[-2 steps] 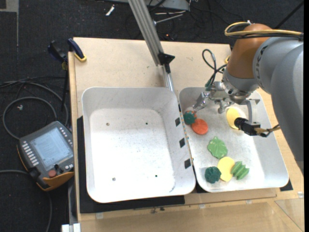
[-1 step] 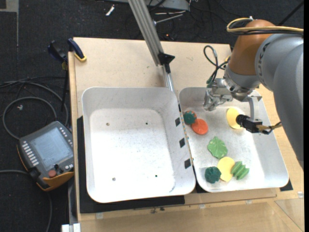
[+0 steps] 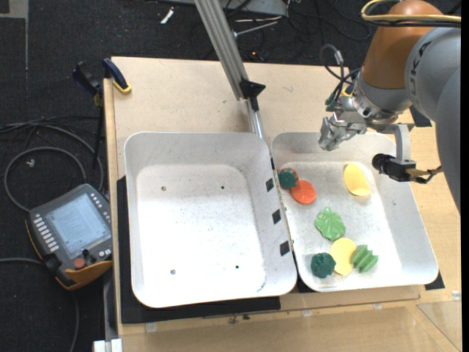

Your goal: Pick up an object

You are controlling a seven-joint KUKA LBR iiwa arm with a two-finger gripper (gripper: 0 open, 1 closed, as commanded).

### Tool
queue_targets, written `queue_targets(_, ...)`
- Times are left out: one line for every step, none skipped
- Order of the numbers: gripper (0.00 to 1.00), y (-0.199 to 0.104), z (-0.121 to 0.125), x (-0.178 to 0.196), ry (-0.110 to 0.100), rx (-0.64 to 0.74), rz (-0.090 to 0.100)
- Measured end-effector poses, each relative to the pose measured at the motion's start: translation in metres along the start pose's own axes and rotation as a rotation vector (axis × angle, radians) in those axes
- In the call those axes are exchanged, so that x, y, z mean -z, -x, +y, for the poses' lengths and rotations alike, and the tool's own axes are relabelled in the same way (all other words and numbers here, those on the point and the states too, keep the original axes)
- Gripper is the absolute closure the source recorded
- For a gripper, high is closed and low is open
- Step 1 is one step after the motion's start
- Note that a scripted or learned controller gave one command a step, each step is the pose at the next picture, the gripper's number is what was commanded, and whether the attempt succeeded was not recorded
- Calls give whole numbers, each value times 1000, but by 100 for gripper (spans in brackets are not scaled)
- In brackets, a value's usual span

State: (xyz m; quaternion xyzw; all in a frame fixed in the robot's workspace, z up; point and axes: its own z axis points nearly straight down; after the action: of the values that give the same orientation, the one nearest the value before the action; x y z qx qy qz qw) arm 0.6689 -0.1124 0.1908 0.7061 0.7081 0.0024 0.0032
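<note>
Your arm came in from the right with its gripper (image 3: 331, 137) hanging over the far end of the right bin (image 3: 410, 229), close to that bin's back-left corner. Honestly, from this angle you couldn't tell how it was set, and nothing showed in it. You had seven small things in that bin, all loose on the floor of it. Two sat together by the left wall: a dark green ball (image 3: 288, 176) touching an orange piece (image 3: 303, 192). One pale yellow lump (image 3: 357, 180) lay off on its own toward the right, nearest the gripper but still apart from it. One light green leaf shape (image 3: 330, 224) sat around the middle. Then three huddled at the near end: a dark green blob (image 3: 322, 265), a yellow round piece (image 3: 343, 254) touching it, and a ridged green piece (image 3: 364, 259) right beside that. So that was four greens, two yellows, one orange. You had two bins total, and the left bin (image 3: 146, 160) sat right alongside. One handheld controller (image 3: 69, 229) lay on the floor off to the left.
</note>
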Motion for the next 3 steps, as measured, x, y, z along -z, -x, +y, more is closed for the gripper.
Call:
queue_targets(100, -8, -4, 58, 0, 1, 0)
queue_targets(100, -8, -3, 63, -5, 1, 1)
queue_targets(100, -65, -22, 66, -9, 5, 3)
